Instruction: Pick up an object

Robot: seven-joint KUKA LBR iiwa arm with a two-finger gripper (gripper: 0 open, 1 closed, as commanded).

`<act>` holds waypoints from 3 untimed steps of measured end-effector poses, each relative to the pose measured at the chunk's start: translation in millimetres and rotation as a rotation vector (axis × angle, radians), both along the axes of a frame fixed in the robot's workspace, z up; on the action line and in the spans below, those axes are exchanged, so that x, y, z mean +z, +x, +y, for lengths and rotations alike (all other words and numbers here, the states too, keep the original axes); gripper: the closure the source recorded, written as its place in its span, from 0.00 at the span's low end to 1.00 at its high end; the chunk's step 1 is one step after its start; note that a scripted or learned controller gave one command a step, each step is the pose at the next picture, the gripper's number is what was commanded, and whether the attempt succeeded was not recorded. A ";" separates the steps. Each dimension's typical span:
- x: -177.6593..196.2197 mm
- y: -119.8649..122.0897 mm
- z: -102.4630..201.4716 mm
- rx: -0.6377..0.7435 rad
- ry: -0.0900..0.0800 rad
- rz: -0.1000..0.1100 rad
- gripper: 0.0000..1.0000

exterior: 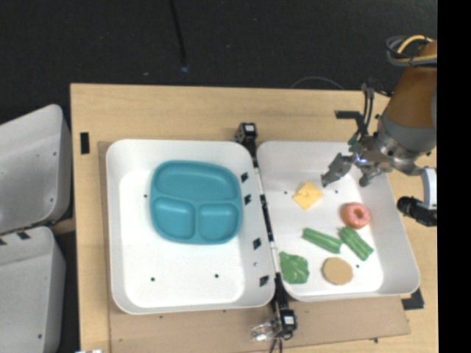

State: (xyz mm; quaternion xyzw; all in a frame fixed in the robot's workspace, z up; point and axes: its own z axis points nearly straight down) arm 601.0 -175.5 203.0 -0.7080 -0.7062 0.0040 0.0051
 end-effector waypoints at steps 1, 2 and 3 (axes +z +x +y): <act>8.4 3.0 0.4 0.004 -0.003 -0.013 0.00; -35.6 -3.0 -3.9 0.001 -0.003 -0.011 0.00; -80.6 4.8 -3.5 0.004 -0.003 -0.012 0.00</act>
